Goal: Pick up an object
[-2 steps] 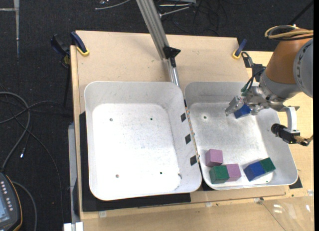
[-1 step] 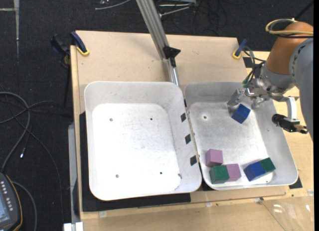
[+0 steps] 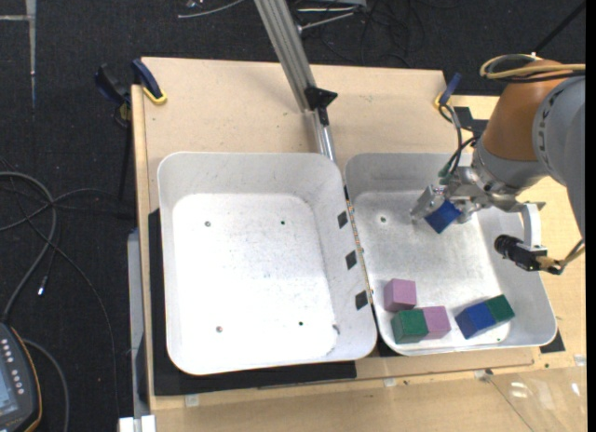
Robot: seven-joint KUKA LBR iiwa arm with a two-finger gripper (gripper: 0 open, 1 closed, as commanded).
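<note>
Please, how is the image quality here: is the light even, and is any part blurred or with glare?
Camera view: light is soft and even, with only faint shadows beside the coloured blocks in the right white bin; no strong glare on the left white bin; the two-finger gripper with a blue block looks slightly blurred.

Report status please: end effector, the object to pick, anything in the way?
End effector over right bin, blue block between its fingers. Other blocks grouped at bin's near edge: pink block, green block. Nothing blocking.

matt white plastic bins (image 3: 186, 174), wooden bench (image 3: 233, 109).
</note>
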